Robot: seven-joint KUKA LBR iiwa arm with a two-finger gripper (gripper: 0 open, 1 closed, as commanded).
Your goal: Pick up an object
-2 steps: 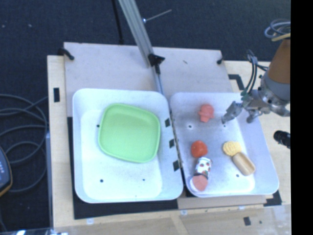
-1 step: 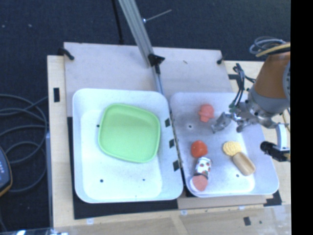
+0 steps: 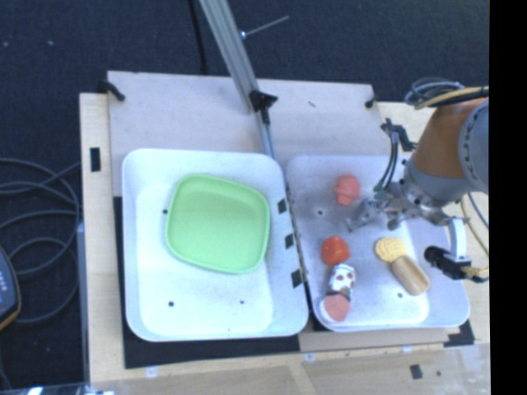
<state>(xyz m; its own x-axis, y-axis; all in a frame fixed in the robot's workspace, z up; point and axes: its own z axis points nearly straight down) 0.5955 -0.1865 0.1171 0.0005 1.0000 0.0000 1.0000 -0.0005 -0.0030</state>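
The right bin (image 3: 445, 303) holds several small objects. A salmon-pink lump (image 3: 347, 189) lies near its back, a red ball (image 3: 334, 249) sits mid-left, and a white and red toy (image 3: 342, 279) rests above a pink disc (image 3: 336, 307) at the front left. A yellow ridged piece (image 3: 390, 248) touches a tan cylinder (image 3: 410, 275). My gripper (image 3: 376, 218) hangs over the bin's middle, right of the salmon lump and just above the yellow piece. It is open, and nothing is between its fingers (image 3: 359, 219).
The left bin (image 3: 148, 303) holds a square green plate (image 3: 218, 223). A metal pole (image 3: 235, 52) slants from the top down to the gap between the bins. The arm's orange band (image 3: 449, 138) and cables crowd the right bin's right side.
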